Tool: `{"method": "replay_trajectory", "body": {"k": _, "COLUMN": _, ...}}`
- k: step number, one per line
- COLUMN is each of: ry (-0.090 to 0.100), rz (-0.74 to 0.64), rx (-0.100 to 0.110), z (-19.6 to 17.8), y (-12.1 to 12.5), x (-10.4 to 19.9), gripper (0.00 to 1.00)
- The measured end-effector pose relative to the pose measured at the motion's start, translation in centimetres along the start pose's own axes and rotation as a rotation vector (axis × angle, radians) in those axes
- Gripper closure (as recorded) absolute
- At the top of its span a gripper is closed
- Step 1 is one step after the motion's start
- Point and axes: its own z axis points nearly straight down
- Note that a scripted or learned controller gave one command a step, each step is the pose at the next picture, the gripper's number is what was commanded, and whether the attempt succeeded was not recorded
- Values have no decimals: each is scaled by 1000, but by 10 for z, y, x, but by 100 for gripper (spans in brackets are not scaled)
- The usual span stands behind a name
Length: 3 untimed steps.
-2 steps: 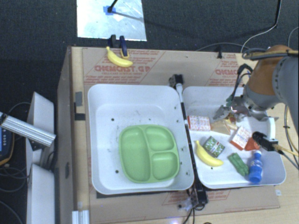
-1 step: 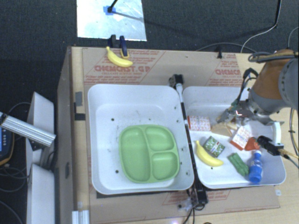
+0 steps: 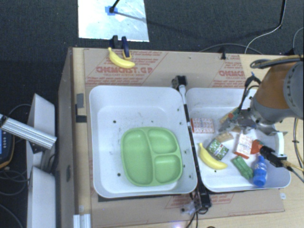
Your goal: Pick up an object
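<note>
The tabletop [image 3: 156,63], covered with printed cardboard, carries two shallow white bins side by side. The left bin [image 3: 102,127] holds a green divided plate [image 3: 151,156] lying flat toward its near side. The right bin [image 3: 209,96] holds a scatter of small things. The grey arm [image 3: 278,91] with its orange band reaches in from the right over the right bin's far right part, and the pincer [image 3: 232,120] hangs low at the bin's middle right; whether it is released or clenched cannot be told, since the wrist hides its tips.

Just left of the pincer lies a small red-and-white packet [image 3: 202,125], flat near the bin's left wall. Nearer than the pincer sit a red-and-white carton [image 3: 244,145] and a green-labelled packet [image 3: 218,148], both just beside it. A yellow banana [image 3: 211,158] lies at the bin's near left, touching the green-labelled packet. A green block [image 3: 242,167] and a blue bottle [image 3: 260,171] lie at the near right, side by side and well near of the pincer. Nothing can be seen between the pincer's tips.

A second banana [image 3: 119,60] rests on the cardboard beyond the left bin, next to a small blue-and-black clamp [image 3: 122,42].
</note>
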Motion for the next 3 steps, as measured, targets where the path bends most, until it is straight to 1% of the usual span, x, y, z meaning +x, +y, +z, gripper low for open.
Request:
{"method": "replay_trajectory", "body": {"k": 1, "ry": -1, "rz": -2, "rx": -1, "z": 7, "y": 47, "x": -14, "gripper": 0}}
{"method": "replay_trajectory", "body": {"k": 2, "ry": -2, "rz": -5, "rx": -4, "z": -4, "y": 48, "x": -14, "gripper": 100}}
{"method": "replay_trajectory", "body": {"k": 3, "ry": 1, "rz": -4, "rx": -4, "z": -70, "y": 89, "x": 56, "gripper": 100}}
